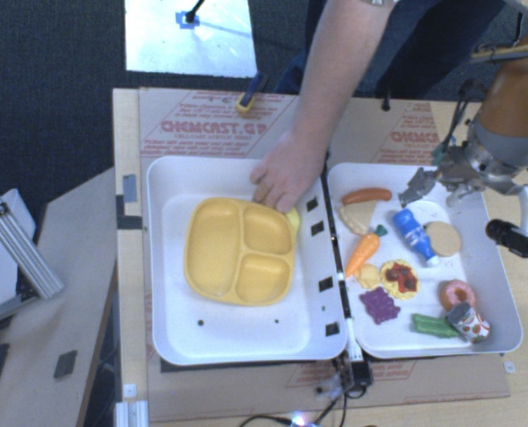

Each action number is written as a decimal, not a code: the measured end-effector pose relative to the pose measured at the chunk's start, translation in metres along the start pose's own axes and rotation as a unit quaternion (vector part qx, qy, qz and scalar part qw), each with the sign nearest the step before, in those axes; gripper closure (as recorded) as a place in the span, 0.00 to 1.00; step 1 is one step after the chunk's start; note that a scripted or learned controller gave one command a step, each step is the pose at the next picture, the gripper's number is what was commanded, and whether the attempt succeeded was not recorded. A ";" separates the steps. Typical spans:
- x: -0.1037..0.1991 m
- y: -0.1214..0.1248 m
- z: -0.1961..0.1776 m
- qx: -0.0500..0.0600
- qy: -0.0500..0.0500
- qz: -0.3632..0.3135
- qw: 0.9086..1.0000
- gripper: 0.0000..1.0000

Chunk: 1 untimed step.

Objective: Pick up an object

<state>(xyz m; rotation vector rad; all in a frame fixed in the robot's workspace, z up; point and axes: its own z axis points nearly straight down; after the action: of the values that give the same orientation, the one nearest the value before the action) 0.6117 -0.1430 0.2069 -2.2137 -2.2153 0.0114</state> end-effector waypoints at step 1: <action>0.000 0.003 -0.008 -0.007 -0.001 -0.001 1.000 0.00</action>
<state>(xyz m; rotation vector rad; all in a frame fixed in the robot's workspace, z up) 0.6143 -0.1429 0.2152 -2.2190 -2.2257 -0.0009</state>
